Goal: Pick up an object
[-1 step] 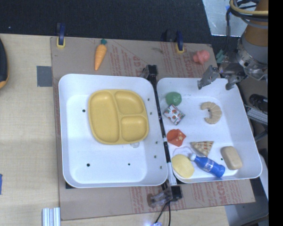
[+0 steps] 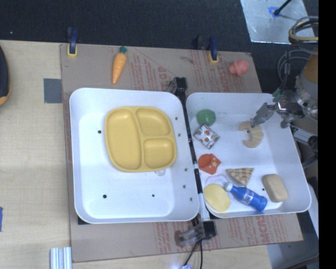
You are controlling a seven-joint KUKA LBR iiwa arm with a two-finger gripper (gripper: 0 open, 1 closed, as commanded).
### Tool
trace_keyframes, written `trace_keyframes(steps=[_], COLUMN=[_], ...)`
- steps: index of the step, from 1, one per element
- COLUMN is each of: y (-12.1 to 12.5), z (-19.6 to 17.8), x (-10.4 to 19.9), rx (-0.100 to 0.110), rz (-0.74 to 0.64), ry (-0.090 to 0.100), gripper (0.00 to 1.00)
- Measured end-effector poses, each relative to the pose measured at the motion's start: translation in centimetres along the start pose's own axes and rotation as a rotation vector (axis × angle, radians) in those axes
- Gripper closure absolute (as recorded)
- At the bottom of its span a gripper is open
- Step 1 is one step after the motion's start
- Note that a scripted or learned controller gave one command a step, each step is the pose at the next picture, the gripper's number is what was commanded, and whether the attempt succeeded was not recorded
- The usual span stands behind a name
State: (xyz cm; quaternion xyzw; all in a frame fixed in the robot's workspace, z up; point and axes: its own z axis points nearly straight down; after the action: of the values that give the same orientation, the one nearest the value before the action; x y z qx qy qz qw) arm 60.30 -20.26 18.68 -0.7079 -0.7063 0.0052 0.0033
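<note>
Fingers of the gripper (image 2: 261, 116) are seen low over the right bin (image 2: 285, 150), near its far right corner, just above a tan broken cookie piece (image 2: 252, 134); whether they are spread or closed cannot be told, and nothing is seen held between them. Nearby in that bin are found a green ball (image 2: 206, 117), a patterned cube (image 2: 206, 136), a red piece (image 2: 209, 163), a blue bottle (image 2: 247, 196) and a bread roll (image 2: 275, 187). A yellow divided plate (image 2: 140, 138) is carried by the left bin (image 2: 89, 195).

Grey arm (image 2: 302, 97) in from the right, hand (image 2: 260, 118) low, fingers spread.
</note>
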Motion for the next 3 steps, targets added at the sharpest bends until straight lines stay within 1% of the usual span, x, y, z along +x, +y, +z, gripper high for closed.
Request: trace_keyframes(steps=[1,2,3], y=[2.3,-8.7,4.7], z=[7.1,9.9,8.6], x=[0.5,-1.0,4.0], rx=[-0.004,0.003,-0.021], rz=[-0.010,-0.002,-0.015], ry=[0.002,0.006,0.003], gripper=[0.00,0.00,0.00])
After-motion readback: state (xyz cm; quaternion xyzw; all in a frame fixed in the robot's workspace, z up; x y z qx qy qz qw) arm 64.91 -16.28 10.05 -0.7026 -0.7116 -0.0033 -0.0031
